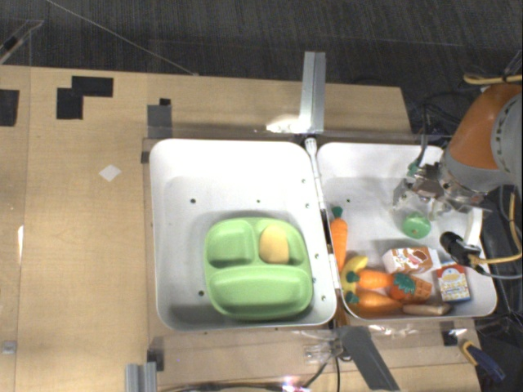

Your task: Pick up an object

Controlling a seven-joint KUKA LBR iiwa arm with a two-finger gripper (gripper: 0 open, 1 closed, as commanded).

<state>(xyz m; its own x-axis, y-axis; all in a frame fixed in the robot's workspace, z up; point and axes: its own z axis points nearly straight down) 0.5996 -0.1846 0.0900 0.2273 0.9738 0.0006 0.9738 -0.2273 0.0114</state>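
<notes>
The gripper (423,201) hangs low over the right bin (359,170) near its right edge, just above a small green cup (416,225); I cannot tell how it is set. Nothing looks lifted yet, so the pick seems to remain undone. Other toys crowd that bin's front edge, and a green tray (257,269) sits in the left bin (180,219).
</notes>
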